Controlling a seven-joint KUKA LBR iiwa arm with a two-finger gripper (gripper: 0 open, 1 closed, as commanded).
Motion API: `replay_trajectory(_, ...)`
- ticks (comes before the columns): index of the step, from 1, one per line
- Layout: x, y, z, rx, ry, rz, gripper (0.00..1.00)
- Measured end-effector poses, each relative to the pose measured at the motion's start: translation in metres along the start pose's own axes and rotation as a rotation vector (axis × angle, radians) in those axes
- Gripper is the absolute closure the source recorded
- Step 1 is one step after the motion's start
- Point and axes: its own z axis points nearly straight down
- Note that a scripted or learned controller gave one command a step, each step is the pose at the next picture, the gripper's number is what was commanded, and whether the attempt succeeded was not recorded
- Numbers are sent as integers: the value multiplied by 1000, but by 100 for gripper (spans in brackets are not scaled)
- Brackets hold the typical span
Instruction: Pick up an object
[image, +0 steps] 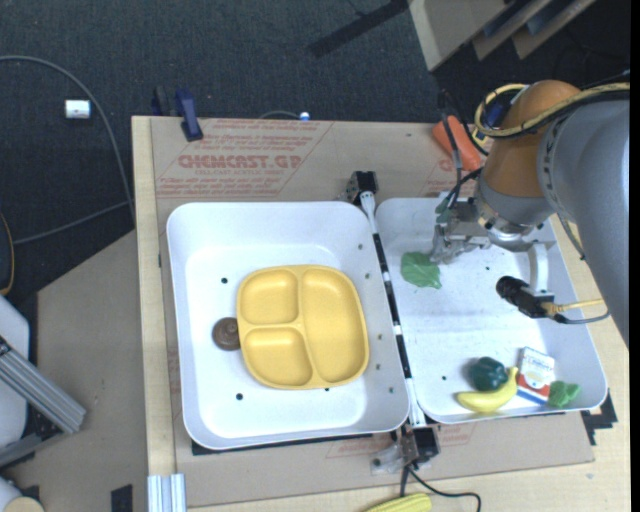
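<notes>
**Nearly at the green piece: jaws low in the right bin**

Seen from the overhead camera view, the gripper (447, 243) hangs low over the upper left part of the right bin (450, 345), and a small green object (421, 271) lies on the bin floor just beside and below it. Whether the jaws are spread or clenched cannot be told from this angle, since the wrist hides the fingertips; nothing is visibly held between them.

The green piece looks like the likely target. It seems soft and flat, so a good grasp probably means centring over it, coming down until the tips nearly meet the floor, and closing across its narrow side. The bin's left wall is near, so the approach should stay clear of it.

Other candidates sit well apart in the lower right corner: a yellow banana (488, 398), a dark green pepper (488, 373) touching it, and a small white carton (537, 375) with red and blue print too small to read. In the left bin (195, 330) a yellow divided plate (301, 327) rests beside a brown disc (226, 333).

Cardboard (240, 160) on the tabletop carries red lettering that reads roughly "CHEMCAST GP".
</notes>
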Motion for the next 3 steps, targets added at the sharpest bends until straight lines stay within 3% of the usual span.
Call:
replay_trajectory(1,0,0,0,1,0,0,0)
replay_trajectory(2,11,30,10,-2,0,1,0)
replay_trajectory(3,-4,1,10,2,1,3,0)
